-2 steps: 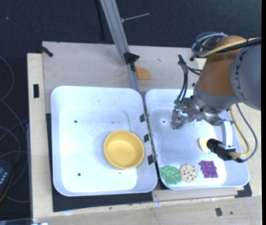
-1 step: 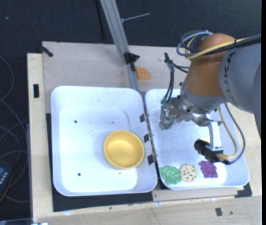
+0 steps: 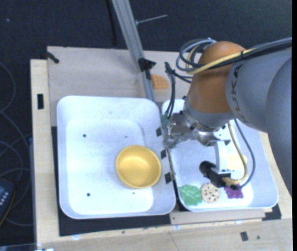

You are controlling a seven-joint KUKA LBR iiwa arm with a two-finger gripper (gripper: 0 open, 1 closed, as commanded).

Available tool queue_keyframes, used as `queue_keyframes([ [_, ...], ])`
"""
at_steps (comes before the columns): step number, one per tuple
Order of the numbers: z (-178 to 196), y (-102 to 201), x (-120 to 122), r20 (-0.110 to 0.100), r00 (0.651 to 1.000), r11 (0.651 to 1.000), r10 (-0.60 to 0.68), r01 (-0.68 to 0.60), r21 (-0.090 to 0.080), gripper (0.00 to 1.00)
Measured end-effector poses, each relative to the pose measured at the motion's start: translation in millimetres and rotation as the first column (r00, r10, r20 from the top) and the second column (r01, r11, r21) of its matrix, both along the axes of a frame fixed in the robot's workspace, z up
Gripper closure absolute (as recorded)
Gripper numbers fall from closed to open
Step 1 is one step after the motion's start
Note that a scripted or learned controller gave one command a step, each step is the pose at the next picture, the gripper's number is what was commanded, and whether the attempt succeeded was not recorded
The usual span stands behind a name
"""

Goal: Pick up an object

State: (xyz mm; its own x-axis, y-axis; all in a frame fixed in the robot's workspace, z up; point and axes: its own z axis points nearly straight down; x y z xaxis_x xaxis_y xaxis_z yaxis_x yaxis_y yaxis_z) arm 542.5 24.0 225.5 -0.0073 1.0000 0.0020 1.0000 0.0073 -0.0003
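My claw (image 3: pixel 180 130) hung over the seam between the two white bins, below the orange band (image 3: pixel 217 69) of my wrist, as I reached in from the right. The dark lettering on my grey casing (image 3: pixel 253 95) was cut off, and I could make out what looked like "KU" and no more. No other writing could be read. From this angle I could not tell whether the claw was apart or together, or whether it touched anything.

A yellow bowl (image 3: pixel 138 166) sat upright in the left bin (image 3: pixel 86 119), toward its near right corner and well apart from the claw. Three small things lay in a row along the near edge of the right bin (image 3: pixel 261 192). They were a green piece (image 3: pixel 190 194), a speckled round biscuit (image 3: pixel 209 192) just beside it, and a purple piece (image 3: pixel 234 192) to the right. A small orange object (image 3: pixel 159 81) lay on the bench (image 3: pixel 86 72) beyond the bins, beside a slanted metal rail (image 3: pixel 130 33).
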Motion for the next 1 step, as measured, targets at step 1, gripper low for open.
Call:
queue_keyframes([
  [1,2.5,51.5,-11.2,-0.001,1.000,1.000,0.001,-0.001,0.001,1.00],
])
